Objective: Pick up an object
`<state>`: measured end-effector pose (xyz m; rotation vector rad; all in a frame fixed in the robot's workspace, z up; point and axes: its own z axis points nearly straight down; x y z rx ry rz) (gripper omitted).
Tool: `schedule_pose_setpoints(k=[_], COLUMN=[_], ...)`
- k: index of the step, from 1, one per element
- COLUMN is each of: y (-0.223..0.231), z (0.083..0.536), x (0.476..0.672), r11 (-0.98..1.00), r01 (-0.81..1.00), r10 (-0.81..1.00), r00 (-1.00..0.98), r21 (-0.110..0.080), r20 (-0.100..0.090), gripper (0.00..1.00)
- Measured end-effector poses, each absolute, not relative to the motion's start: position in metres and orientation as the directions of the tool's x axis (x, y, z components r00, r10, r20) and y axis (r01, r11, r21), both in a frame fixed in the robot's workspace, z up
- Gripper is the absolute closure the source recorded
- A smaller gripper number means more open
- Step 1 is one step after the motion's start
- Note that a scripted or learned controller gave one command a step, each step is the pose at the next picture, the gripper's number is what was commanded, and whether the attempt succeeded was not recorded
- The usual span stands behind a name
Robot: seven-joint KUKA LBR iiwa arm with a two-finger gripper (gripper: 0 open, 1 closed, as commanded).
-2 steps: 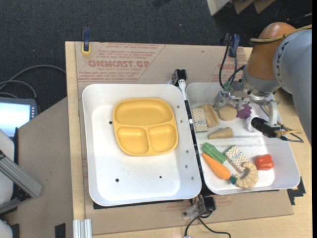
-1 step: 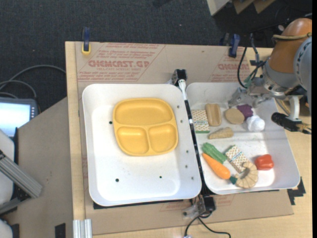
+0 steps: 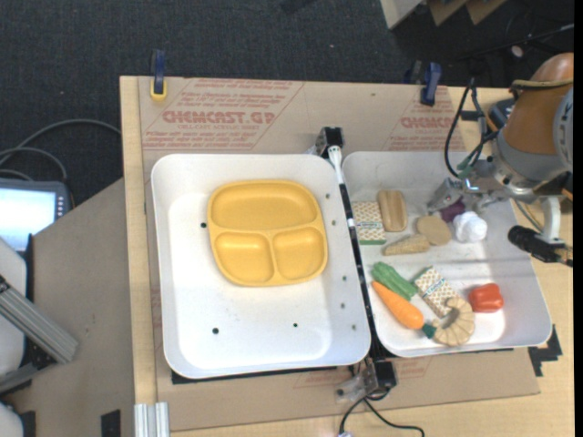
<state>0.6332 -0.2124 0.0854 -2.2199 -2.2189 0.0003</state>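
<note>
The bench (image 3: 228, 116), a brown board with red lettering, carries two shallow white bins side by side. The left bin (image 3: 182, 317) holds a yellow divided plate (image 3: 267, 230) toward its far side. The right bin (image 3: 524, 289) holds the small toy foods: a bread loaf (image 3: 393, 209) and a tan cracker (image 3: 434, 229) at the far end, a green pepper (image 3: 393, 278) lying against an orange carrot (image 3: 399, 306), a red piece (image 3: 486, 297) near the right wall, and a pretzel-like ring (image 3: 455, 324) at the near edge. The grey arm (image 3: 537, 121) reaches in from the right; its gripper (image 3: 463, 197) hangs over the far right part of that bin, just above a purple piece (image 3: 453, 210) and a white object (image 3: 471, 228). Whether the claw is released or clenched, I cannot tell
</note>
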Motion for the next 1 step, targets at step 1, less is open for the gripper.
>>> schedule_pose_setpoints(k=[1], y=[-0.2126], z=[0.0964], x=[0.6352], r11=[0.0], r01=[1.0], r10=[1.0], r00=[0.0], r21=[0.003], r20=[0.0], gripper=[1.0])
